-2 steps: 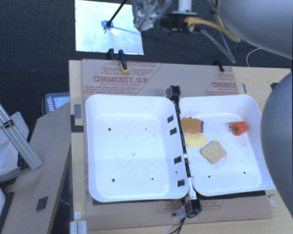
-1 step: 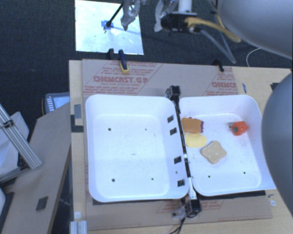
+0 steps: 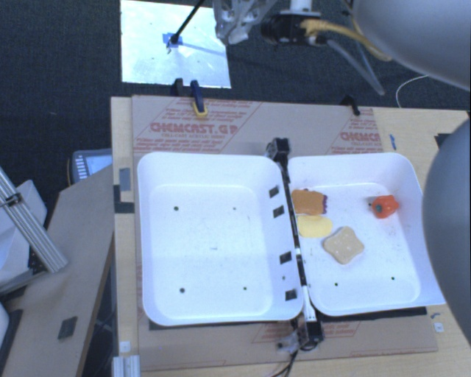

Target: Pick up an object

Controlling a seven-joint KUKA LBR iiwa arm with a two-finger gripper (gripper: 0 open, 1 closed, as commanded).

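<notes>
1. On the bench point(image 3: 125, 132), a brown board with red letters lies under two white bins placed side by side, touching along their inner edges.
2. The arm point(image 3: 412, 33) is grey and blurred; it crosses the top right corner and the right edge, high over the bins.
3. The left bin point(image 3: 151, 221) is the larger white area on the left side; a few small dark dots mark its floor.
4. The right bin point(image 3: 405, 184) holds four small objects, all in its upper half.
5. The gripper point(image 3: 239, 22) is at the top edge, above the dark floor and well apart from both bins. It is too blurred, so I cannot tell its state.
6. The beige toast piece point(image 3: 344, 245) lies near the middle of the right bin.
7. The orange-brown piece point(image 3: 309, 202) lies near the inner wall, and the yellow flat piece point(image 3: 315, 227) is just below, touching it.
8. The small red-orange object point(image 3: 383, 207) lies apart, toward the right wall.
</notes>
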